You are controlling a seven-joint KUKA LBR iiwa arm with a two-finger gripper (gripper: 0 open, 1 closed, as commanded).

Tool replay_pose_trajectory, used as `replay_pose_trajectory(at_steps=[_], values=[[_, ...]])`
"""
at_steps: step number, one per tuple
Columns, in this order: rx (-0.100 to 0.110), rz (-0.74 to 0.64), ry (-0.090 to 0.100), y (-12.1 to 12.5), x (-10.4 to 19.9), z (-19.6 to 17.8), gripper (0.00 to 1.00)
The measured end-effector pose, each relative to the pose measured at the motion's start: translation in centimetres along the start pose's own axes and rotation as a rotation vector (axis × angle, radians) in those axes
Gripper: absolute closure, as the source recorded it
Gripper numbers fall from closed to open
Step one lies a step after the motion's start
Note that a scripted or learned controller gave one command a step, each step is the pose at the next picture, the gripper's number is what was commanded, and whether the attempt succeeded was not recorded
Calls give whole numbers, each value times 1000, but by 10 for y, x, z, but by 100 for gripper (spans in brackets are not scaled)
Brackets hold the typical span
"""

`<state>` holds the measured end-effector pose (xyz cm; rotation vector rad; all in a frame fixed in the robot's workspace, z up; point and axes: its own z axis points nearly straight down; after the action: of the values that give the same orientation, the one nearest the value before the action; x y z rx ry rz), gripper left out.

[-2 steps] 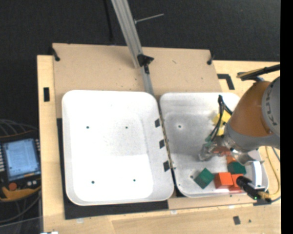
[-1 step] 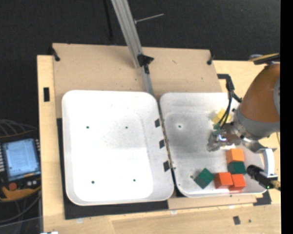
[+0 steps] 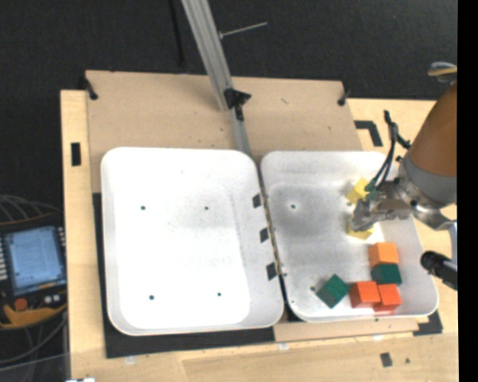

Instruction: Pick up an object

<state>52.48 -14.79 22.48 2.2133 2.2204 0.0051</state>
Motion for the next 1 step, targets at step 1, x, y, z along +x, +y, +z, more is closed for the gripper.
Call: replay_pose_trajectory(at_steps=[1], values=[[1, -2, 1, 2, -1, -38, 100]])
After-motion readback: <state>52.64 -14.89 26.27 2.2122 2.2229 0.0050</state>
